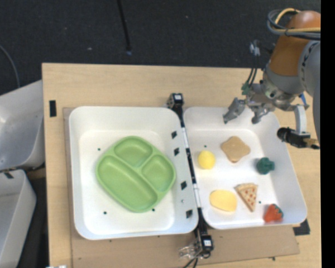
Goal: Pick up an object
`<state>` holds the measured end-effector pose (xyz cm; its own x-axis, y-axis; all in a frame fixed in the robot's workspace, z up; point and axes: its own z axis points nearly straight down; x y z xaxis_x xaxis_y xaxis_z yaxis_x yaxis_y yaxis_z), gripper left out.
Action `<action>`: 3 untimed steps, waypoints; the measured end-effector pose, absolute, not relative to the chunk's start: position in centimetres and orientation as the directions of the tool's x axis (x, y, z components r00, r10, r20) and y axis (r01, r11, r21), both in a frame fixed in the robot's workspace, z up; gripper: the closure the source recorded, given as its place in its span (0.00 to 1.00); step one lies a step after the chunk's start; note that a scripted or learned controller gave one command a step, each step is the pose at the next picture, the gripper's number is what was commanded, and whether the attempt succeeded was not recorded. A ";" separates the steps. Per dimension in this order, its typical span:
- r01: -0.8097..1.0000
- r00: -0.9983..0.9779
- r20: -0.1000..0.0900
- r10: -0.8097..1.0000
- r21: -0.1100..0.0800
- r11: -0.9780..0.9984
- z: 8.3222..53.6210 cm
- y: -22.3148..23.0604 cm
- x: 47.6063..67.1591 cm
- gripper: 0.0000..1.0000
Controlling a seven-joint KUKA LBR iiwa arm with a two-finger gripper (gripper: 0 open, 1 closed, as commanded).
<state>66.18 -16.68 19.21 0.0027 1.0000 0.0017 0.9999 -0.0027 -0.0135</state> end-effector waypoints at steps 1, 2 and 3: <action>1.000 -0.001 -0.001 1.000 0.001 0.001 20.2 -16.6 66.5 0.00; 1.000 -0.001 -0.002 1.000 -0.002 0.001 16.0 -16.6 66.5 0.00; 1.000 -0.001 -0.002 1.000 -0.001 0.001 10.9 -16.7 66.5 0.00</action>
